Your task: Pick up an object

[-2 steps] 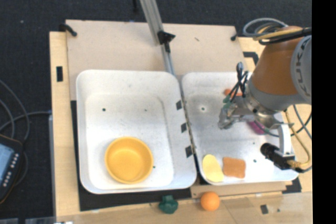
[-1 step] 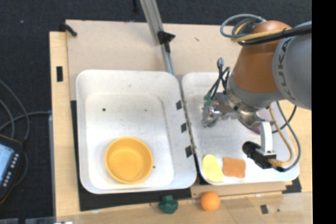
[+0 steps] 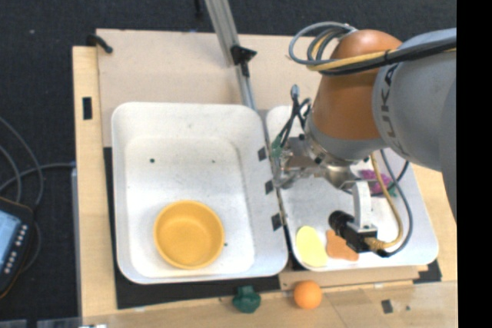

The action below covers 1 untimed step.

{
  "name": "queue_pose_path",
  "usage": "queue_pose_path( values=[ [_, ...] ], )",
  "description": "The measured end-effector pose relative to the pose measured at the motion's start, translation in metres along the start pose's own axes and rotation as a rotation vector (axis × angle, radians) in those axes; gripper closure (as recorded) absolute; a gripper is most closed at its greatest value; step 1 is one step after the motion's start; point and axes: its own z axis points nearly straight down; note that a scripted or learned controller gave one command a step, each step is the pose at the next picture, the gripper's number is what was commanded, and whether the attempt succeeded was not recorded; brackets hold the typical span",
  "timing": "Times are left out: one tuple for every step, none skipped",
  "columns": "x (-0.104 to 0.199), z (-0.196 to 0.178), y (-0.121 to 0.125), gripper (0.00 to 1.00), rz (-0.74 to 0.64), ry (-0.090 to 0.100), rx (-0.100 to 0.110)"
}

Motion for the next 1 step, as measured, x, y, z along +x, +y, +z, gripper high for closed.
queue_pose_path(
  values=[
    [0.0555,-0.0072,-0.0018,1.00,-0.006,0.001,0.001]
  ],
)
